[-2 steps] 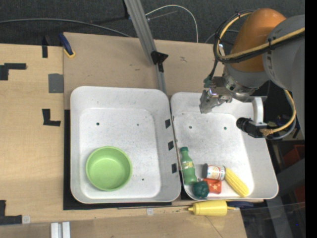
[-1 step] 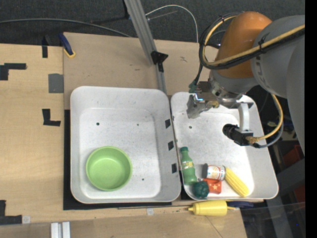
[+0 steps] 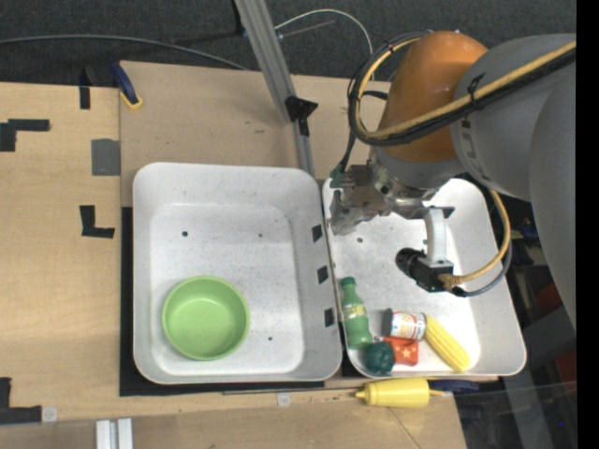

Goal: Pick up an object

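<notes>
At the near edge of the bench (image 3: 56, 344), just outside the right bin, we see a yellow mustard bottle (image 3: 398, 393) lying on its side. Just beyond it, along the near wall of the right bin (image 3: 501, 344), we find a small cluster of toys: a green bottle (image 3: 354, 314) lying lengthwise against the bin's left wall, a dark green lump (image 3: 379, 357) at its near end, a small red piece (image 3: 404, 349) beside that, a white can with a red label (image 3: 408, 325) on its side, and a yellow ear of corn (image 3: 446, 343) angled toward the near right corner. These things lie close together, some touching.

In the left bin (image 3: 225, 195) we see a green bowl (image 3: 205, 317) sitting upright in the near left corner.

Farther back, the gripper (image 3: 348, 211) hangs over the far left part of the right bin, near the wall between the two bins and well apart from the toy cluster. We cannot tell how its grasping end is set, and we see nothing held in it. Above it rises the orange band (image 3: 430, 92) and the grey arm (image 3: 524, 120), reaching in from the right. A grey pole (image 3: 271, 54) slants across the far side of the bench.
</notes>
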{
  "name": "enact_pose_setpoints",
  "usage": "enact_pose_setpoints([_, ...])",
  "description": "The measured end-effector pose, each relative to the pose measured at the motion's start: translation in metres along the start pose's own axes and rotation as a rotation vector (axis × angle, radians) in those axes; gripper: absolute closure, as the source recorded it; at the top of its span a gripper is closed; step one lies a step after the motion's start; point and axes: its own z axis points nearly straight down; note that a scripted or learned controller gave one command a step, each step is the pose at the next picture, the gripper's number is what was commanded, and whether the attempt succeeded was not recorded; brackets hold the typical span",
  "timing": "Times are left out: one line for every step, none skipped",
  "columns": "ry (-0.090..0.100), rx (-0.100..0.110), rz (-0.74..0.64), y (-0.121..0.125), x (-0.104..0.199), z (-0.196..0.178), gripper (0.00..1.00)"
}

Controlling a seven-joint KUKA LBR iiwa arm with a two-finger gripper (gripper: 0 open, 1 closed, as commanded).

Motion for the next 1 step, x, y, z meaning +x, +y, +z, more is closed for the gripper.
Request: enact_pose_setpoints([0.0,0.0,-0.001,-0.0154,0.0514,-0.0025,1.0])
